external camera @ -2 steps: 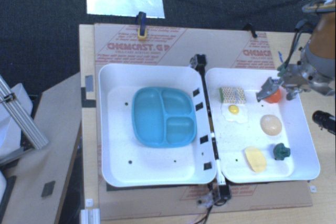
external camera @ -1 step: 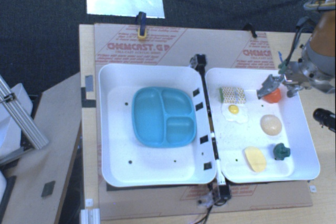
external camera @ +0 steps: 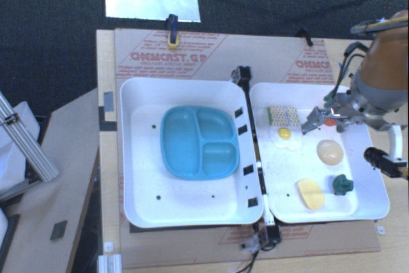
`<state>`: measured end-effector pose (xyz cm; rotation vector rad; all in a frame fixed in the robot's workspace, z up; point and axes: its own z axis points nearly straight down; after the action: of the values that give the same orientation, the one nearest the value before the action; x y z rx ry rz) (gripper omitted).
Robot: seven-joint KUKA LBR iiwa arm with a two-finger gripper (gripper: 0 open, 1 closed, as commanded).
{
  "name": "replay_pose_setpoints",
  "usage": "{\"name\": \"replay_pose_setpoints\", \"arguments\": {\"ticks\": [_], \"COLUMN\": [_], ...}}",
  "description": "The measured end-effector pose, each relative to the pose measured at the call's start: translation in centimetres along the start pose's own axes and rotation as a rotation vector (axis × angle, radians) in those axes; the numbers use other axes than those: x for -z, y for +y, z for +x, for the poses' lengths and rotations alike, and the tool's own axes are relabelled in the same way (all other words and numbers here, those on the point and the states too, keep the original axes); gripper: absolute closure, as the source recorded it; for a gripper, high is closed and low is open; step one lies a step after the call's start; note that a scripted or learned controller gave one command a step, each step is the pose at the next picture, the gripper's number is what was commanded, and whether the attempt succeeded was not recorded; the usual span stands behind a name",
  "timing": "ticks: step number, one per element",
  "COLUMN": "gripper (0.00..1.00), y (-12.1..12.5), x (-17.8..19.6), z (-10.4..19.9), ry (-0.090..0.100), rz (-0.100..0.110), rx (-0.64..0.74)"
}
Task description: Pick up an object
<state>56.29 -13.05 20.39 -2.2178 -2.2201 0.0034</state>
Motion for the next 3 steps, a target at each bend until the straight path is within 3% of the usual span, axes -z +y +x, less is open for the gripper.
{"name": "replay_pose_setpoints", "arguments": {"ticks": [2, 3], "gripper": [0.0, 1.0], "y": [-1.3, -1.1], "x": [-11.7, -10.4], "z": [-1.0, -0.9], "ry": [0.0, -0.002], "rz": [0.0, -0.007], "rx": [-0.001, 0.0]}}
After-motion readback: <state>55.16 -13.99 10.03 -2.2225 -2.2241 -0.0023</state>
